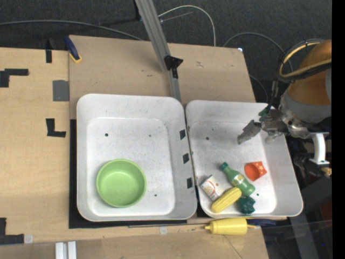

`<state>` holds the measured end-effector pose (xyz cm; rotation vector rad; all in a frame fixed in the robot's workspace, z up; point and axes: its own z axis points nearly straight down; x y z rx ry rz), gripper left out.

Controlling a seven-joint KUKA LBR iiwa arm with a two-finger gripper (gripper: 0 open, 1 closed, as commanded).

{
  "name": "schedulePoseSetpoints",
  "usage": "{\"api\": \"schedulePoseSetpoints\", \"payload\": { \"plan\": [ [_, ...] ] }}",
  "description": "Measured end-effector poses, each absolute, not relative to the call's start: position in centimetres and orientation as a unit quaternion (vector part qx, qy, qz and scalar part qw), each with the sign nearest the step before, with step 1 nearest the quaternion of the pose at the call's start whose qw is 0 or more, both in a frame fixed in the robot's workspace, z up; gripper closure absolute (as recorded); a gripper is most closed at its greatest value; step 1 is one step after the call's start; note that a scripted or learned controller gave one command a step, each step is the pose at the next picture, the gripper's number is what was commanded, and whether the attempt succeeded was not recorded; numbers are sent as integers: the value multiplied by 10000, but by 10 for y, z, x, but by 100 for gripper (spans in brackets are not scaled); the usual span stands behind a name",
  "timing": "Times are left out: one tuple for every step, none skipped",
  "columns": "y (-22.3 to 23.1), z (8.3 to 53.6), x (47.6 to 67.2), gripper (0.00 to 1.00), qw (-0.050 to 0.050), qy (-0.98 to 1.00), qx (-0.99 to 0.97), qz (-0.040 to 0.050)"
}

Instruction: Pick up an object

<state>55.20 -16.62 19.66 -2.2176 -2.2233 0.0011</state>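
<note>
Two shallow white plastic bins (135, 109) are seen side by side on the worktop. The gripper (247, 135) is poised over the right one; its finger state cannot be told. Below it are grouped a green plastic bottle (237, 179), an orange block (255, 170) and a yellow corn cob (226, 199).

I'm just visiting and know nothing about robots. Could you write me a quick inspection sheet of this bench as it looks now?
Surface: wooden bench bearing left bin and right bin.
Job's things: green bottle, orange piece, corn cob, small can, dark green piece, all in right bin.
Clutter: green bowl in left bin; yellow bottle outside bins.
Grippers: tool above right bin, holding nothing.
Cables: white cable behind bench.
Surroundings: dark floor.
</note>
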Motion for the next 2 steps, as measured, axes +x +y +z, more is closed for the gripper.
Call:
{"api": "schedulePoseSetpoints", "payload": {
  "plan": [
    [-166, 197, 552, 0, 7, -7078, -7064, 3],
    [-167, 144, 561, 0, 20, -7077, -7066, 21]
  ]
}}
